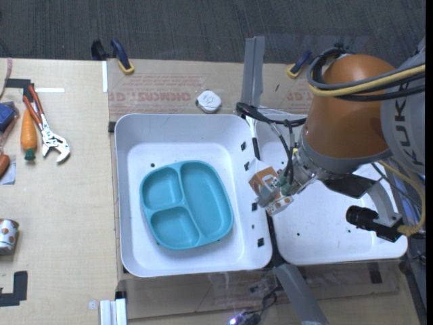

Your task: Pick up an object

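In the left white bin (128, 202) lay a teal divided plate (186, 204) with three compartments, resting flat near the middle of the bin's floor and apart from its walls. The right white bin (338, 239) stood just beside it, their rims touching or nearly so along the shared edge. The grey arm, with its large orange band (352, 107), reached in from the right and hung over the right bin, its hand (274, 195) low at that bin's left side, close to the shared rim. A small brownish object (262, 179), perhaps a block or a card, sat right at the hand, but the wrist and cables crowded the spot, so I could not tell whether the hand was spread or pinching it. Off to the left, on the tan surface (61, 235), lay an adjustable wrench (49, 137) beside an orange carrot-like toy (28, 134), and a small metal can (7, 234) sat at the left edge. A white round disc (209, 101) rested behind the left bin.
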Robot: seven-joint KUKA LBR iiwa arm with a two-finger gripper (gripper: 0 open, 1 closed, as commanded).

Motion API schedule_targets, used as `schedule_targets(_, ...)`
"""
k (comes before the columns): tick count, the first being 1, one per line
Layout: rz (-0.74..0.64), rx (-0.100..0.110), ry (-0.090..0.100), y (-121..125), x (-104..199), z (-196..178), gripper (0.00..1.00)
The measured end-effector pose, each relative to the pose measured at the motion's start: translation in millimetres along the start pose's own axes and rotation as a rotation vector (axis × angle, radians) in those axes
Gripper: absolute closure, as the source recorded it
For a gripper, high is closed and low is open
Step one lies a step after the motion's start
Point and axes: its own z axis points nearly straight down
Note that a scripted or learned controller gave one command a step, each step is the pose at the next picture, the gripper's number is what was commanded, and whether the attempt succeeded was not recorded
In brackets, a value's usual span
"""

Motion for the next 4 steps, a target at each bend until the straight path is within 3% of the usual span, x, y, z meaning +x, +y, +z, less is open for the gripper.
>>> schedule_targets(1, 0.088, 0.0, -0.001, 87.9, 47.6, 34.0, 1.0)
schedule_targets(2, 0.415, 0.001, -0.002, 174.2, 72.3, 20.2, 1.0)
schedule_targets(3, 0.344, 0.001, -0.002, 95.0, 31.0, 35.5, 1.0)
schedule_targets(4, 0.344, 0.0, -0.002, 95.1, 31.0, 35.2, 0.0)
